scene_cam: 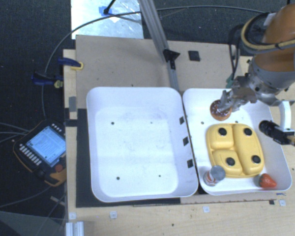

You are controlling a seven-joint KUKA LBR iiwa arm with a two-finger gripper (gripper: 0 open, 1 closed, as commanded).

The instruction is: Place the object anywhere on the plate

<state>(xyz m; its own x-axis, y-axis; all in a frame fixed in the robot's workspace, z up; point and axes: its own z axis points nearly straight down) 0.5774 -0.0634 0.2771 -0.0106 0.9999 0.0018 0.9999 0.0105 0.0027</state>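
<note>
A yellow plate (235,150) with three sections lies in the right bin (196,107), toward its front. A small brown round object (220,112) sits on the bin floor just behind the plate's far left corner. My gripper (226,101) comes down from the right and hangs directly over this object, its tip at or touching the object's top. The object's far side is hidden under the gripper. A small grey and red object (215,175) rests at the plate's near left corner. A red-orange object (268,181) lies at the plate's near right corner.
The left bin (96,132) is a bare white tray beside the right one. A black cylindrical part (273,130) on a white bracket sticks in over the right bin's right rim. A slanted metal pole (155,28) crosses behind the bins.
</note>
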